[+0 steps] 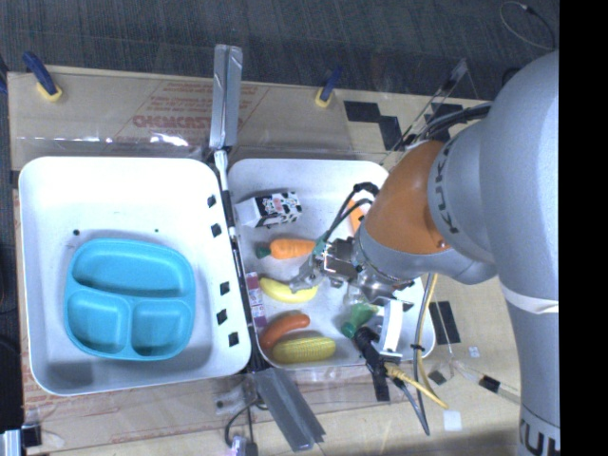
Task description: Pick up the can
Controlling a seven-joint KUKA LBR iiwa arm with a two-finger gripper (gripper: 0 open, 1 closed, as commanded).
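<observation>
White bins: two sit side by side; the left bin point(38, 255) carries a blue compartment tray point(128, 297), and the right bin point(313, 174) carries the toy food and our target.
Can: we take the small black-and-white printed object point(277, 207) for the can. It lies near the right bin's far left corner, apart from the other pieces.
Neighbours: a carrot point(292, 249) lies just on the near side of the can, then a banana point(288, 290), a sausage point(284, 326) and a corn cob point(304, 350). A green item point(355, 323) is half hidden under the wrist, and we cannot identify it.
Gripper: the gripper point(321, 261) hangs low between carrot and banana, close to both and apart from the can.
Opening: its metal parts blur together, so we cannot tell how wide it stands or whether it touches anything. We see nothing held.
Step in hand: the approach, in our judgement.
Doing it well: we would lift clear of the carrot, travel toward the far left corner, centre over the can, straddle its narrow width and descend straight.
</observation>
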